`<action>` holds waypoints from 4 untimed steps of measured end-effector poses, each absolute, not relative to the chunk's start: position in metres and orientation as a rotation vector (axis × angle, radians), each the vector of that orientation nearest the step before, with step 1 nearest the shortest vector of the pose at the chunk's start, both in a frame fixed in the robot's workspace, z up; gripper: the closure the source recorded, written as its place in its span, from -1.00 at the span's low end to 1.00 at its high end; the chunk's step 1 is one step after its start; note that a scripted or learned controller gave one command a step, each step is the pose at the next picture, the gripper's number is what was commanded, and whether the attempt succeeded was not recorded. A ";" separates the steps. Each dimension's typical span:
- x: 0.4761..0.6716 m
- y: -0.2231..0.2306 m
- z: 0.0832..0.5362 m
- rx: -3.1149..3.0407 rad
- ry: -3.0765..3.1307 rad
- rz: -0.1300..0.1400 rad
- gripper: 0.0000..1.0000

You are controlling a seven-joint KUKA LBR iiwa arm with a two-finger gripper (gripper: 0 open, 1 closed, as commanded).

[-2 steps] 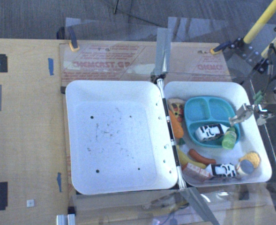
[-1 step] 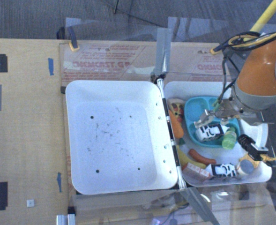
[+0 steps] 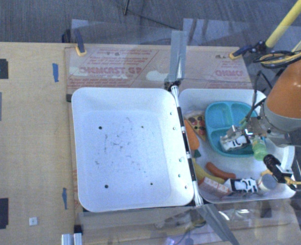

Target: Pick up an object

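My gripper [image 3: 235,142] hangs low over the near edge of a teal divided plate [image 3: 222,114] in the right bin [image 3: 192,100]. The arm's orange band [image 3: 291,93] shows above it at the right. The gripper's grey and black body hides what lies directly beneath it. To its left an orange carrot [image 3: 192,137] lies along the bin's left wall. In front of it are a red sausage [image 3: 220,171], a yellow banana [image 3: 203,173] and a black-and-white toy [image 3: 245,186]. A green item [image 3: 260,150] sits just right of the gripper.
The left bin [image 3: 124,106] is a wide white tray with small dark specks on its floor. A metal divider post [image 3: 177,55] stands behind the seam between the bins. Cables and a yellow rod [image 3: 288,17] crowd the back right.
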State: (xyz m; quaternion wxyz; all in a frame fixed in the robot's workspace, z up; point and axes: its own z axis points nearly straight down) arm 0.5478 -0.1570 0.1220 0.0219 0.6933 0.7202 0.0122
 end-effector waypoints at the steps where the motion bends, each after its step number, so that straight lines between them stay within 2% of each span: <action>1: 0.542 -0.151 0.117 2.301 2.027 0.080 -1.00; 2: 0.573 -0.162 0.113 2.243 2.140 0.050 -1.00; 3: 0.609 -0.179 0.106 2.159 2.305 0.006 -1.00; 4: 0.601 -0.193 0.105 2.129 2.319 0.042 -1.00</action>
